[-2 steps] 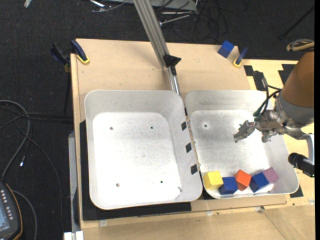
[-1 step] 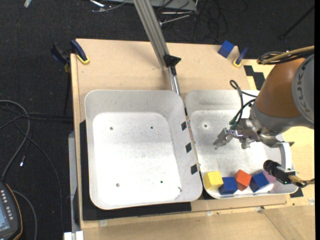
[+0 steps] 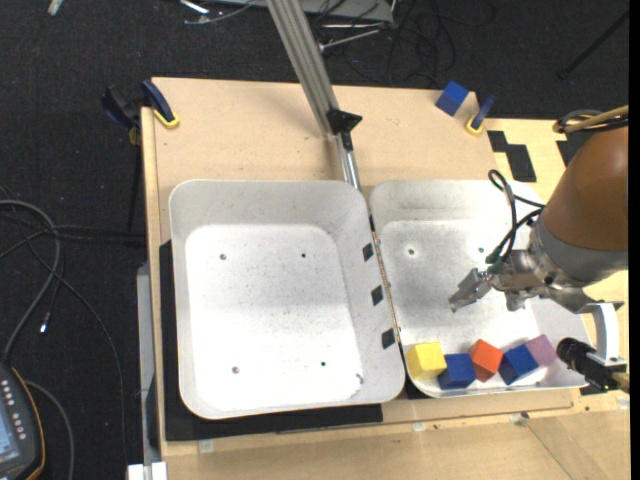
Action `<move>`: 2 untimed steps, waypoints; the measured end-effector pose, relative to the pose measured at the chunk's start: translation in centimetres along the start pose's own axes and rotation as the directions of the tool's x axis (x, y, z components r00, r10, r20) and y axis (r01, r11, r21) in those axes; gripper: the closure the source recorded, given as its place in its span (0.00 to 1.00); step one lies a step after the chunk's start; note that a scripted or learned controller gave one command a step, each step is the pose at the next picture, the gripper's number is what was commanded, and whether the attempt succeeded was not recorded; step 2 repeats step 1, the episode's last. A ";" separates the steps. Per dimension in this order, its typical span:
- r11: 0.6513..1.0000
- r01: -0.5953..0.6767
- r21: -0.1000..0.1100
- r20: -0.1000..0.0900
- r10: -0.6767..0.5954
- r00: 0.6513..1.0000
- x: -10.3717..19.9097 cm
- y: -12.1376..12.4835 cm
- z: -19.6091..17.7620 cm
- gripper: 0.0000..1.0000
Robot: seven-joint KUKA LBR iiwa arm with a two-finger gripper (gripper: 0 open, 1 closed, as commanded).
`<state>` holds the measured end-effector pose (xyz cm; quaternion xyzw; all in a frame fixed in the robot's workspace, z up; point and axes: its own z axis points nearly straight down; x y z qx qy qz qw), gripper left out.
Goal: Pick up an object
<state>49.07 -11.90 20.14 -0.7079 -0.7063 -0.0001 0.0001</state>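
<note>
Several small blocks lie along the front wall of the right bin (image 3: pixel 440 218): a yellow block (image 3: pixel 427 357), a blue block (image 3: pixel 458 370), an orange block (image 3: pixel 487 358), a second blue block (image 3: pixel 518 364) and a pale purple block (image 3: pixel 541 349). My gripper (image 3: pixel 468 292) hangs over the middle of the right bin, pointing left and down. It is above and behind the row of blocks and apart from them. The orange wrist band (image 3: pixel 595 193) and grey arm come in from the right.
The left bin (image 3: pixel 200 218) sits beside the right one, sharing a dividing rim. A slanted metal pole (image 3: pixel 305 53) crosses the back of the bench. A blue block (image 3: pixel 453 96) and clamps rest on the bench's far edge.
</note>
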 end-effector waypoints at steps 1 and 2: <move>1.000 0.001 -0.008 0.004 -0.001 1.000 -2.5 0.0 -8.0 0.00; 1.000 0.001 -0.008 0.004 -0.001 1.000 -2.5 0.0 -8.0 0.00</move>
